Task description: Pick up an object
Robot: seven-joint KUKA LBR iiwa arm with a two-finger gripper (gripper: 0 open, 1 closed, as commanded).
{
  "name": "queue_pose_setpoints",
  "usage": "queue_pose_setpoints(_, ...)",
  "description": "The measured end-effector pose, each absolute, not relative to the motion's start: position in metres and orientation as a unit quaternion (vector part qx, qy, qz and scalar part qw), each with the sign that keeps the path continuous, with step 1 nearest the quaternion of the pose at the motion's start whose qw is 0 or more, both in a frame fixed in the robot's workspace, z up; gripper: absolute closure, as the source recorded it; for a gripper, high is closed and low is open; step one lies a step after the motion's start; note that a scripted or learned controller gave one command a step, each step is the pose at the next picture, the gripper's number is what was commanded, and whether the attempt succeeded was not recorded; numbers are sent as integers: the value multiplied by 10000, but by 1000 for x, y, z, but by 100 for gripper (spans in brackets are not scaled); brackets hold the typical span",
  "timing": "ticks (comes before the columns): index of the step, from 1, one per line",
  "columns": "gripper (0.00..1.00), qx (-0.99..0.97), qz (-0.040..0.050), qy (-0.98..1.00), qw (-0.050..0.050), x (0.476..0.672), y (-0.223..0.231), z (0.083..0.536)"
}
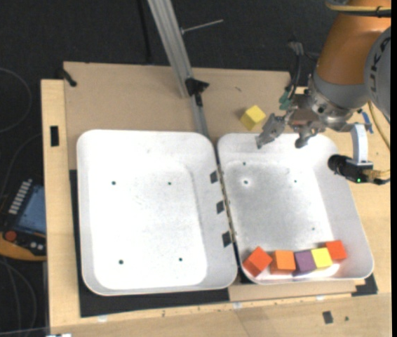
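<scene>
My gripper (284, 135) hangs over the far edge of the right bin (283, 188), its two grey fingers spread apart with nothing between them. A yellow cube (253, 116) lies on the bench just outside the bin, to the left of the gripper. Along the right bin's near wall sits a row of cubes: a red-orange one (258, 260), an orange one (283, 260), a purple one (304, 261), a yellow one (322, 258) and a red one (336, 250).
The left bin (146, 209) lies beside the right one. A slanted metal pole (174, 41) rises from the bench behind the bins. A black fitting with a green light (349, 167) sticks out at the right bin's right rim.
</scene>
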State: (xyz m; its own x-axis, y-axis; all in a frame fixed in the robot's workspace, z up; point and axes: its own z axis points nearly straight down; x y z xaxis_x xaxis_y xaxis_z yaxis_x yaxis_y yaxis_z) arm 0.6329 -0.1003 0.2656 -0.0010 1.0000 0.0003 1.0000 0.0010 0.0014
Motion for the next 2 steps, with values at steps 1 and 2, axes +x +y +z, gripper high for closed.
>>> queue_pose_setpoints(1, 0, 7090, -23, 7052, -8, 556, -135, 238)
queue_pose_setpoints(2, 0, 7076, -24, 7066, -40, 500, -100, 136)
